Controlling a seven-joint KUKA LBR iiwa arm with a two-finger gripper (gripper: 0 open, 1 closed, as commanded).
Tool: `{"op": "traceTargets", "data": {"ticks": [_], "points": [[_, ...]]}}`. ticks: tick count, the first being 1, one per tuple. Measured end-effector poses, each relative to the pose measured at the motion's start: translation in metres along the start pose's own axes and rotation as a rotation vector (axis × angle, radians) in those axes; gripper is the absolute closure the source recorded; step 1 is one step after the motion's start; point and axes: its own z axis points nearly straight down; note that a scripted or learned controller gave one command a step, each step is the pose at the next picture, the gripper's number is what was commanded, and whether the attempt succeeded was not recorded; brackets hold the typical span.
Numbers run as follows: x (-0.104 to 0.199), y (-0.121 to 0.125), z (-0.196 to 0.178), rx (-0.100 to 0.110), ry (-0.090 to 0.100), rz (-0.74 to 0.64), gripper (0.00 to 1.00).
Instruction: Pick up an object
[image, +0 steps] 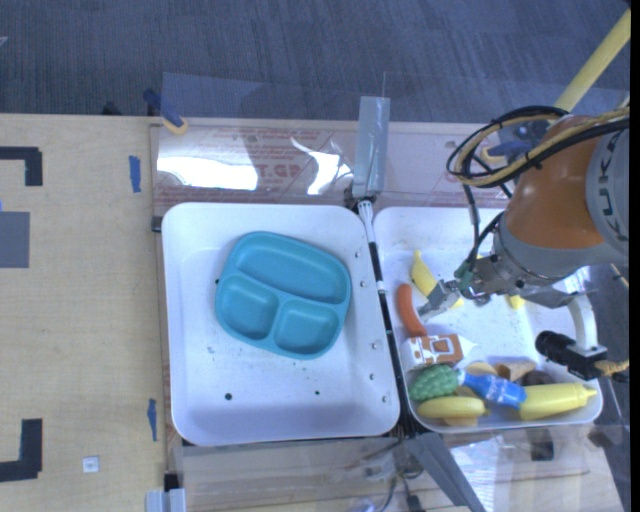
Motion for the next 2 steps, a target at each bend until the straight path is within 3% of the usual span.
{"op": "traceTargets", "data": {"ticks": [1,2], "points": [[-0.011,0.038,0.0,-0.002,-0.001,-0.051,0.0],[-0.041,0.012,0.05,0.006,0.002,0.111,0.0]]}}
